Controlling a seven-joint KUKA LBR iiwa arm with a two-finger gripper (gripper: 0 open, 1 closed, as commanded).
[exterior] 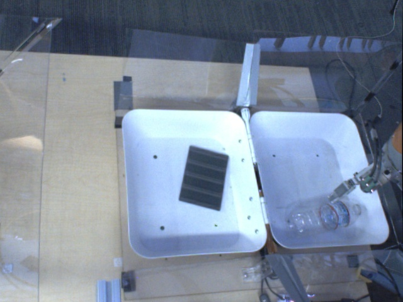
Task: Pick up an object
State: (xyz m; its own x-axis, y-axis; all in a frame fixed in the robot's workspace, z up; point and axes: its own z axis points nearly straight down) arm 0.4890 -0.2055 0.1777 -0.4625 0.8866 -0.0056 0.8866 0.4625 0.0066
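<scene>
Your jaws (343,190) sit low in the right bin (302,134), near its front right corner, with the arm reaching in from the right. You cannot tell from this view whether they stand apart or together; the tip is thin and partly lost against the white floor. Just below and beside them lies a clear plastic bottle (324,217) on its side, its blue-tinted end nearest the jaws. Nothing shows between them, so judge the bottle as not yet held.

To do this step well, you would bring the jaws down across the bottle's round body, not along its length, and centre them so it cannot roll away toward the bin wall. Clear plastic is slippery, so close squarely.

Count one bottle in the right bin, and one dark ribbed rectangular block (204,177) well away from the jaws in the left bin (145,131). Two bins rest on the surface (69,168).
</scene>
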